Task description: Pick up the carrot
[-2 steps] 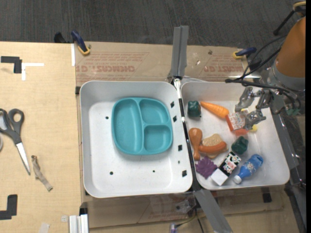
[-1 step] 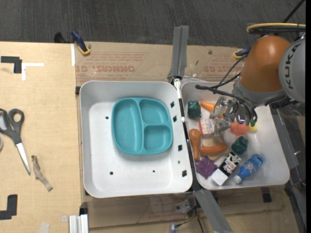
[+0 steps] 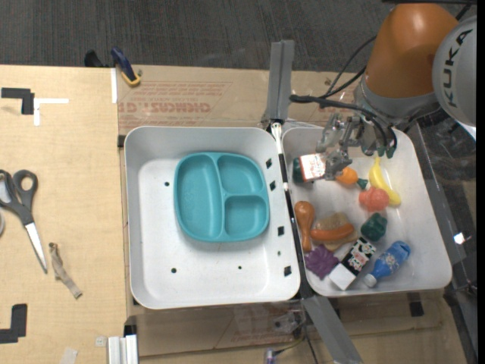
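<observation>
Toys are crowded into the right bin (image 3: 432, 275), and nearest the front edge a white-and-black carton (image 3: 353, 262) is seen lying beside a purple piece (image 3: 320, 261) on one side and a blue bottle (image 3: 386, 262) on the other. Just behind these, a dark green item (image 3: 373, 225) is placed, and the carrot (image 3: 331, 233) is laid flat near the bin's middle, an orange strip resting against a tan, bread-like toy (image 3: 332, 222). Along the left wall of that bin a brown, drumstick-shaped toy (image 3: 305, 220) is stretched front to back. Further back, a pink-red fruit (image 3: 373, 199) is touched by a yellow banana (image 3: 381, 180), and a small orange ball (image 3: 347, 177) is set just beside a red-and-white carton (image 3: 311, 167).

Over that back part of the bin the gripper (image 3: 339, 156) is held, its metal fingers pointed down near the orange ball and the red-and-white carton; nothing is seen between them, and whether they are spread or closed cannot be told. The carrot is left well apart from the fingertips, toward the front.

In the left bin (image 3: 144, 226) a teal divided plate (image 3: 222, 196) is centred. On the bench beyond the left bin's left wall, scissors (image 3: 21, 203) are laid near the left edge, and a blue-and-yellow clamp (image 3: 125, 67) is seen toward the far side.
</observation>
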`<state>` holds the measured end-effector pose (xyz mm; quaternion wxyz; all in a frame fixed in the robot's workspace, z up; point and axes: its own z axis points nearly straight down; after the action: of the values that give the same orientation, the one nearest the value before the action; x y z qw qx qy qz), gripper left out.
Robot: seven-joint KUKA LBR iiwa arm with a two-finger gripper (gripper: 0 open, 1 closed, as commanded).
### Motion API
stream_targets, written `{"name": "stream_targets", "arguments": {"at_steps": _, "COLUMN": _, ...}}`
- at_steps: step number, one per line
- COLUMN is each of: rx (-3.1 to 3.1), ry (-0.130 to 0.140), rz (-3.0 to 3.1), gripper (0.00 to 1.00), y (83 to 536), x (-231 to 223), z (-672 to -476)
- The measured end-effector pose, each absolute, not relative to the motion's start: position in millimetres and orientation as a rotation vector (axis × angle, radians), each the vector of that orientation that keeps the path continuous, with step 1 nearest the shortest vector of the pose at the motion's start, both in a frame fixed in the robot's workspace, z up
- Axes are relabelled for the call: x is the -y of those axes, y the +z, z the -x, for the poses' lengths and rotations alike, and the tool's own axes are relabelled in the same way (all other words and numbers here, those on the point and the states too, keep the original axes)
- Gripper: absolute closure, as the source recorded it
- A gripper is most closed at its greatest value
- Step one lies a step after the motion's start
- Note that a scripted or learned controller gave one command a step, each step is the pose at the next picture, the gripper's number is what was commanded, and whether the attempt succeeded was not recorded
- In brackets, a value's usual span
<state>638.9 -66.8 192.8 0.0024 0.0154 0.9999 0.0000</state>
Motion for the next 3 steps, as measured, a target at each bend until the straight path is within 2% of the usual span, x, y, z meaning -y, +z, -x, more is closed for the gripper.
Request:
{"name": "stream_targets", "arguments": {"at_steps": 1, "rx": -3.006, "ry": 0.0, "rz": 0.906, "gripper": 1.0, "y": 133, "x": 101, "z": -603.9}}
{"name": "stream_targets", "arguments": {"at_steps": 2, "rx": -2.989, "ry": 0.0, "rz": 0.951, "gripper": 1.0, "y": 264, "x": 52, "z": -563.6}}
{"name": "stream_targets", "arguments": {"at_steps": 3, "rx": -3.004, "ry": 0.002, "rz": 0.914, "gripper": 1.0, "y": 105, "x": 96, "z": -568.9}}
